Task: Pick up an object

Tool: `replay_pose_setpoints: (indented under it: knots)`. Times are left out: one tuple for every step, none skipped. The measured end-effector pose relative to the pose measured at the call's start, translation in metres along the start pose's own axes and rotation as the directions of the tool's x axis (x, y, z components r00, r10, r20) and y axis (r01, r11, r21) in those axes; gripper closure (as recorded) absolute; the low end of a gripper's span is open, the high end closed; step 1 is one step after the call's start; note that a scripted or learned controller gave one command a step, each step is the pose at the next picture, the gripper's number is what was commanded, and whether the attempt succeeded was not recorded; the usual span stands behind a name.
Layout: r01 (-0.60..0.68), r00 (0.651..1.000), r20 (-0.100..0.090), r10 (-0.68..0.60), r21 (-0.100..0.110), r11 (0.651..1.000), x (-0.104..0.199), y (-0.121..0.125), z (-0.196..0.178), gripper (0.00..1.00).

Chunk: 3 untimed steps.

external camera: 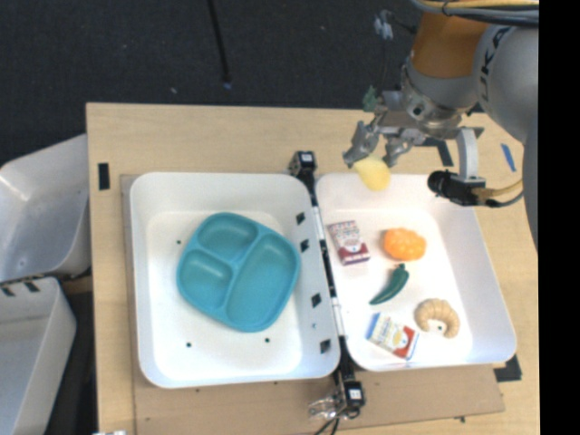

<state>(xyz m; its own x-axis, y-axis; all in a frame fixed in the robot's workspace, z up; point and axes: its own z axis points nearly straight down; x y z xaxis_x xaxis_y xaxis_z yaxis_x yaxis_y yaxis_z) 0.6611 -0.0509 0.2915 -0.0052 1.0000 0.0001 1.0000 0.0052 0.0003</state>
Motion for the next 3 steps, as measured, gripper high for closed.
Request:
replay_pose_setpoints:
  knots:
    - [-0.001,1.0,0.001,0.001,0.001,1.0,0.041,-0.003,0.011,1.0]
    - [0.001,1.0,-0.001,-0.001,0.001,1.0,0.089,-0.007,0.015,1.0]
    - [0.001,1.0,-0.001,-0.001,0.002,1.0,0.131,-0.023,0.019,1.0]
